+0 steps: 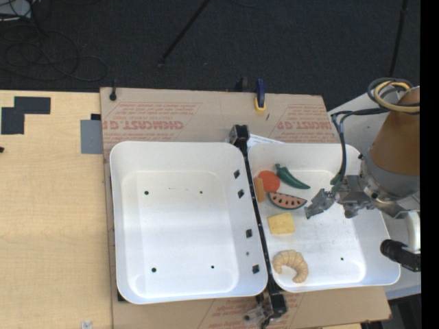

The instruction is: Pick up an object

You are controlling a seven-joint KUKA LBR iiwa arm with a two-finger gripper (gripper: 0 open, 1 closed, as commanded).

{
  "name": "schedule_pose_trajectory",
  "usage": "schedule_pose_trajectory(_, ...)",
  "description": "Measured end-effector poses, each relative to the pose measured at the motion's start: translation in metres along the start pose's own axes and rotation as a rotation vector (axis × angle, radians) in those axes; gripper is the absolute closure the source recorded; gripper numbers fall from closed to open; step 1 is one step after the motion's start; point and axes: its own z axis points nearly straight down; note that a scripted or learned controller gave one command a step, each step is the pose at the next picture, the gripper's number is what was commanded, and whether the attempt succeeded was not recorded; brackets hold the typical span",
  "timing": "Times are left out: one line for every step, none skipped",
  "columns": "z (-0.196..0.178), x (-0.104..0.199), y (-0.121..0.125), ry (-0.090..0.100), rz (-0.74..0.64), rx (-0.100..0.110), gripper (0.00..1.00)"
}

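Observation:
The right bin (357, 269) holds several toy foods along its left side. A red-orange tomato (268, 181) and a green pepper (291, 177) lie at the back, with a watermelon slice (286, 200) just in front of them. Closer to the front are a yellow cheese block (280, 224) and a tan croissant (291, 264). My gripper (335, 206) hangs over the middle of the right bin, just right of the watermelon slice. It is open with nothing between its fingers. One grey finger (317, 204) points toward the watermelon.
The left bin (127, 184) sits beside the right one, their rims meeting at a seam with black clips (248, 211). Both rest on a cardboard sheet (171, 115) with a blue clamp (260, 94) at its far edge. Wooden bench lies to the left.

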Motion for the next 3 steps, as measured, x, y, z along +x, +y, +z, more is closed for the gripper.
schedule_pose_trajectory(0.121,0.041,0.069,0.002,-0.005,0.005,0.0)
schedule_pose_trajectory(0.137,0.036,0.115,-0.001,-0.002,-0.003,0.0)
schedule_pose_trajectory(0.127,0.035,0.113,0.0,0.004,0.002,1.0)
